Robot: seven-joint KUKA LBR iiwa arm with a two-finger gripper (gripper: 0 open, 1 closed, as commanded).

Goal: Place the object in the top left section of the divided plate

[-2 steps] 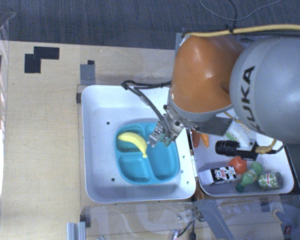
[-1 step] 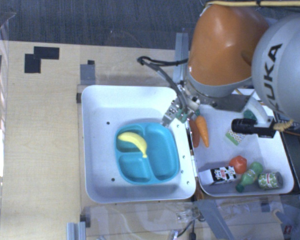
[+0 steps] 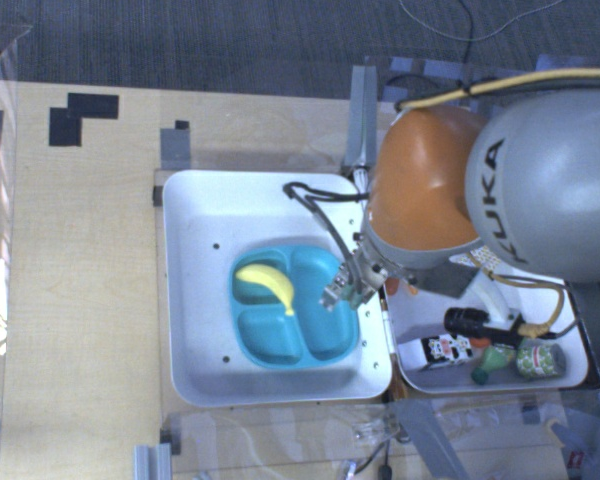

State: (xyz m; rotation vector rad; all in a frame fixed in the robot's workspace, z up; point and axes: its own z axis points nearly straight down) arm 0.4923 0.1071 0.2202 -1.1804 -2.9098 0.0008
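A blue divided plate (image 3: 315,333) lies in the left white bin (image 3: 195,268). A yellow banana (image 3: 268,283) rests in the plate's top left section, with its tip over the divider toward the middle. My gripper (image 3: 343,291) hangs over the plate's right side, just right of the banana and apart from it. Nothing shows between the gripper and the plate. The grey arm with its orange band (image 3: 425,183) reaches in from the right and hides much of the right bin.
The right bin (image 3: 570,373) holds a small black, white and red box (image 3: 444,349), a green piece (image 3: 490,361) and a round mottled green item (image 3: 538,359). A black cable (image 3: 315,203) loops over the left bin's upper right corner.
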